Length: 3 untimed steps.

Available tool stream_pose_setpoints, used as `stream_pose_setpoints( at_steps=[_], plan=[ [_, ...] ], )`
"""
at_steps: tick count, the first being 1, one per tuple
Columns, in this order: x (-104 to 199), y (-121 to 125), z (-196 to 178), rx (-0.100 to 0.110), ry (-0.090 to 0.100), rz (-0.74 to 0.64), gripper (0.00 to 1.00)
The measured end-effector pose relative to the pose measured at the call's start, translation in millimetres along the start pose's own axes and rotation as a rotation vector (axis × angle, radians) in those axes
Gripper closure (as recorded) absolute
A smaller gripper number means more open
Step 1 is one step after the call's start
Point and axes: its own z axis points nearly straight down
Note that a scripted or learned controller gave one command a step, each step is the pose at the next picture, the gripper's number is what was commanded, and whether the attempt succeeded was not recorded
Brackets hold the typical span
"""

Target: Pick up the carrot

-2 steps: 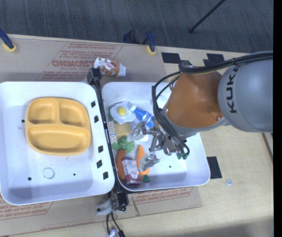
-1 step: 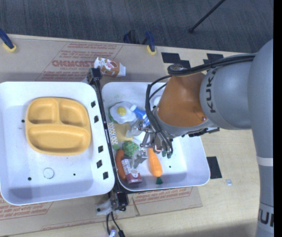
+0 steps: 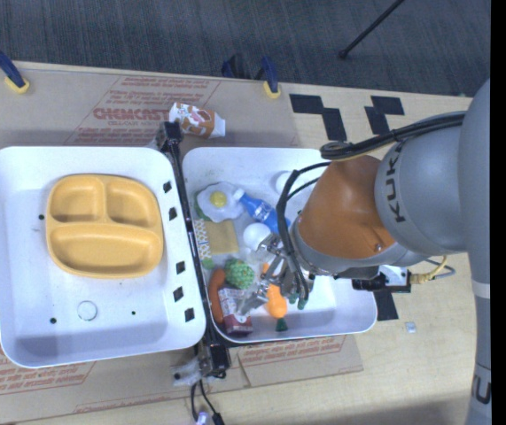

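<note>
Your jaws [image 3: 279, 283] sit low in the crowded right bin [image 3: 341, 162] by its near edge, just above the carrot [image 3: 276, 303]; their opening is hidden from you.

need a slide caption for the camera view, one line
KUKA arm's gripper low over the cluttered right bin, beside the carrot; yellow divided tray sits in the left bin.

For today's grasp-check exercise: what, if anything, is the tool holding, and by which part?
It cannot be told. The tool sits low in the right bin, right at the carrot, but the view does not settle whether the carrot is gripped.
</note>
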Motion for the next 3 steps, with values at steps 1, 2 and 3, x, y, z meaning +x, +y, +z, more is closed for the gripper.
stream_pose_setpoints(
  at_steps=[1, 2, 3],
  plan=[
    [6, -4, 1, 0.018, 0.019, 0.436, 0.00],
    [6, -4, 1, 0.018, 0.019, 0.436, 0.00],
    [13, 9, -19, 0.012, 0.028, 0.450, 0.00]
  ],
)
